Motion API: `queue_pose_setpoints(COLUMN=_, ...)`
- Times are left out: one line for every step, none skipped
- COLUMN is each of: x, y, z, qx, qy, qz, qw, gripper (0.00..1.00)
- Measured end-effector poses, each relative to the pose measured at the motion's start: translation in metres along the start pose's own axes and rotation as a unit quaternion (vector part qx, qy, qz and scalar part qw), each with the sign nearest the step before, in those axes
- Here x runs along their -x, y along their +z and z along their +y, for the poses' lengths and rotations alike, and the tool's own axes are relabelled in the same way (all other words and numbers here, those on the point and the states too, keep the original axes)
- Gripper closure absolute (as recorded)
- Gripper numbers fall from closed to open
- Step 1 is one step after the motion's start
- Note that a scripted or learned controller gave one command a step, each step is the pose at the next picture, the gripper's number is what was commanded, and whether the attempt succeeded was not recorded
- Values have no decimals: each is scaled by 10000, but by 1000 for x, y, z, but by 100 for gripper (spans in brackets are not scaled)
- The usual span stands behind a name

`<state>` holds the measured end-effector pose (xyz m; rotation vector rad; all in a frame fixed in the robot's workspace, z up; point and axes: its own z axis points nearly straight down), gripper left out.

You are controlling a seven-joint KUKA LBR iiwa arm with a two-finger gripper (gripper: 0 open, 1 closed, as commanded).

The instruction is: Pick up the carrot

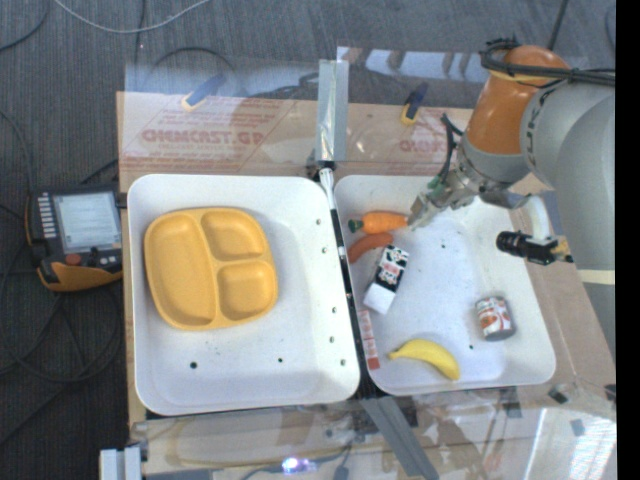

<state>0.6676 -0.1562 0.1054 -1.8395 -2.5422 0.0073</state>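
Observation:
The carrot (384, 221) is orange with a small green top at its left end. It lies on its side in the right bin (520, 368), near the bin's far left corner. A second orange piece (365, 247) lies just below it against the bin's left wall. My gripper (428, 205) comes down from the arm at the upper right, and its tip sits right at the carrot's right end, touching it or just above it. Nothing is seen lifted off the bin floor.
A white bottle with a black-and-white label (388, 271) lies just below the carrot. A banana (426, 357) lies near the front wall and a small can (492, 317) at the right. A yellow divided plate (210, 266) fills much of the left bin (300, 368).

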Motion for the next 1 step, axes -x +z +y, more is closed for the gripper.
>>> queue_pose_setpoints(x=-91, y=-78, z=-10, qx=24, qy=490, qz=5, qw=9988, gripper=100)
